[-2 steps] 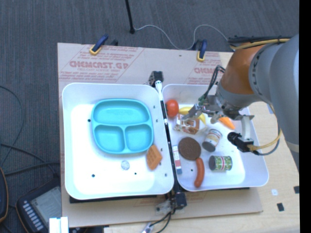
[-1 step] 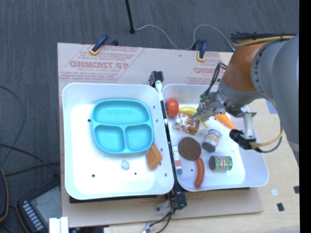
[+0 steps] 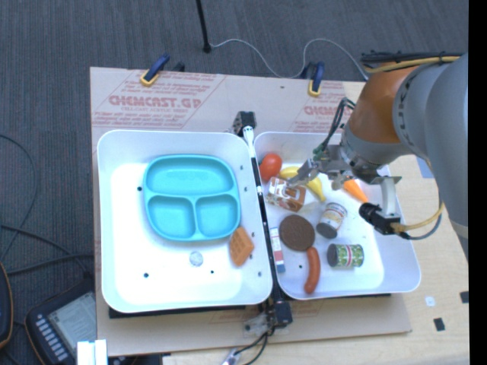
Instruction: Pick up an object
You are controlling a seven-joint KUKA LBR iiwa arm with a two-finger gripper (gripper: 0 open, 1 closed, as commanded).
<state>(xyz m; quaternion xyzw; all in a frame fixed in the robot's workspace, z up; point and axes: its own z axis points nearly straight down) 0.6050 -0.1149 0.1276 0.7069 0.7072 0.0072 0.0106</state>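
Nearest: red plastic sausage [image 3: 312,270], light, stiff, slippery; best pinched mid-length. Right of it, small green-labelled tin [image 3: 346,255]. Gripper [image 3: 313,167] above yellow banana [image 3: 302,179]; jaws' state unclear.

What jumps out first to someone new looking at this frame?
The grey arm with the orange band dominates, reaching in from the right with its gripper low over the right bin. That bin is crowded with toy food: a tomato, a banana, a brown patty, a sausage and two cans. In the left bin, a bright blue divided plate stands out.
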